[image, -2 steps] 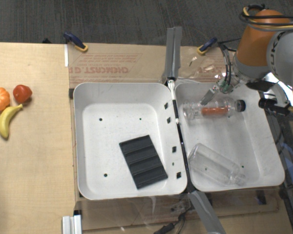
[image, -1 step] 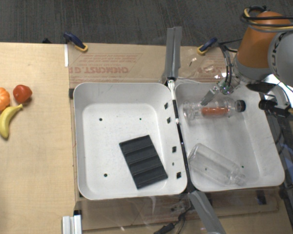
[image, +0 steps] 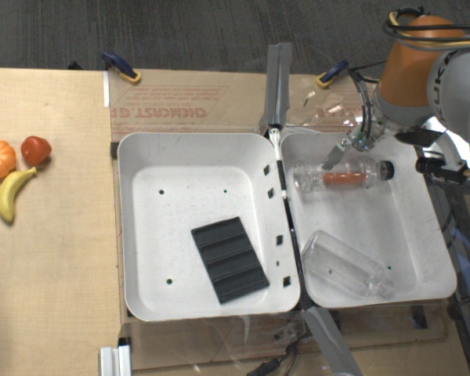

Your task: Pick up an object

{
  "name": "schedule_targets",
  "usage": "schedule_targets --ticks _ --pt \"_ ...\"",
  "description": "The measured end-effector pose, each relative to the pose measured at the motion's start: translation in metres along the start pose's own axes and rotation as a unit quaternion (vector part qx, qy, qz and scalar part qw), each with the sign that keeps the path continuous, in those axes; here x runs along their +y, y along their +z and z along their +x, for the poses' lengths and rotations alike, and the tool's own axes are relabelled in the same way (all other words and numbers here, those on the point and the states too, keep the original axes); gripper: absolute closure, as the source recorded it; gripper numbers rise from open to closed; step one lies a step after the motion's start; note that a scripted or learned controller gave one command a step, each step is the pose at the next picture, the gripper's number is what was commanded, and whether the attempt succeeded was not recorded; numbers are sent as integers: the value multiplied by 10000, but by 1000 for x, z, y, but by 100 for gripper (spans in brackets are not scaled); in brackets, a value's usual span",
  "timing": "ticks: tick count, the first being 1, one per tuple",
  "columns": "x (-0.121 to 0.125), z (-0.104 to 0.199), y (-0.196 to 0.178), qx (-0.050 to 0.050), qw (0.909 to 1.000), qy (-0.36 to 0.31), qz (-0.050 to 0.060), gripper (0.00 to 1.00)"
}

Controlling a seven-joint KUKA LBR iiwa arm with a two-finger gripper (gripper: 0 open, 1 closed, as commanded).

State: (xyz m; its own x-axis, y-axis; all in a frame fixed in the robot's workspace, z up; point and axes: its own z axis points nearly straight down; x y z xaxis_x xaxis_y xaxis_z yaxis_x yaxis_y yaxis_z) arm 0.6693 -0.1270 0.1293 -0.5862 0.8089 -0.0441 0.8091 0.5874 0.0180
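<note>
the approach step is judged underway: the gripper (image: 337,157) is poised over the clear bottle (image: 345,177); whether the jaws are open cannot be told; a descent onto it is called for next.

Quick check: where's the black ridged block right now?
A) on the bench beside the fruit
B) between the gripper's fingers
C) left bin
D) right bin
C: the black block lies flat on the floor of the left bin, toward its near right corner.
</note>
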Motion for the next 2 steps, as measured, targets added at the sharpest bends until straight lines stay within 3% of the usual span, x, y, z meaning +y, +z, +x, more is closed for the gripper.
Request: schedule_targets --ticks 1,2 --pt "0 0 0 7 9999 106 -11 0" --pt "-3 35 9 203 9976 -652 65 0"
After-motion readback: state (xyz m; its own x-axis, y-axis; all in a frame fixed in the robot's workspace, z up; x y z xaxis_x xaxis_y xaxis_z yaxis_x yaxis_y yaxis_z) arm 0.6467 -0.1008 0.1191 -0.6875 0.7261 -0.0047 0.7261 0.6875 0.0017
